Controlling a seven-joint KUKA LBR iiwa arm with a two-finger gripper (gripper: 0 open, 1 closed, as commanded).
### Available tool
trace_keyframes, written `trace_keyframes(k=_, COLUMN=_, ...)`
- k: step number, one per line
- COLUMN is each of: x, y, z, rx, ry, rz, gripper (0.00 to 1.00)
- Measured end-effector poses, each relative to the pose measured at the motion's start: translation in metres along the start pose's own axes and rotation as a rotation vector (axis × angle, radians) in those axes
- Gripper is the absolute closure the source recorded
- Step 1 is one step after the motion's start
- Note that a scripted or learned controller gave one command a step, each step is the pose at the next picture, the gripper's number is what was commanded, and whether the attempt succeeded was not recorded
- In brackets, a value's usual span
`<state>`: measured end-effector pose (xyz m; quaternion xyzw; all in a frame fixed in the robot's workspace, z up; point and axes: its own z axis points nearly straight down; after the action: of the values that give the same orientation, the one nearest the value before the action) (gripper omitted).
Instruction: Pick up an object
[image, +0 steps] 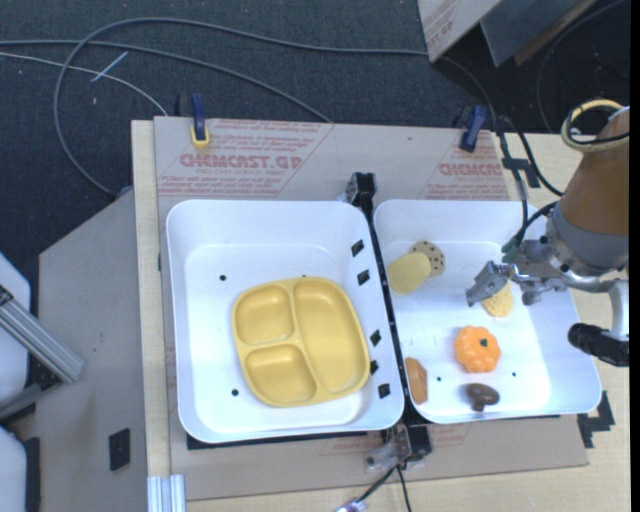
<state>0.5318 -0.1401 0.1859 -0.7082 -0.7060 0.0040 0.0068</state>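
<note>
two white bins are sitting side by side on the bench, and the arm is reaching into the right bin (570, 395) from its right edge. the gripper (497, 290) is hanging low over a pale yellow piece (499, 303) near the middle of that bin; whether the claw is apart, together or clamped on it i cannot tell, since the wrist is blocking the view.

the risk, as i am judging it, is a miss or a glancing pinch: the pale piece is looking small and rounded, so it could be squirting out sideways, and the orange pumpkin (477, 348) is lying just beside it toward the near edge, where a drifting finger could be nudging it.

the right bin is also holding a yellow cheese-like wedge (409, 271) with a spotted round piece (431, 257) touching it near the far-left corner, a small orange-brown item (416, 380) against the left wall, and a brown lump (482, 396) by the near edge. the left bin (190, 300) is carrying a yellow divided tray (298, 340).
</note>
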Motion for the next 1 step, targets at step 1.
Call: trace_keyframes(k=1, x=0.0003, y=0.0032, z=-0.0069, rx=-0.014, ry=-0.002, rz=-0.003, gripper=0.0)
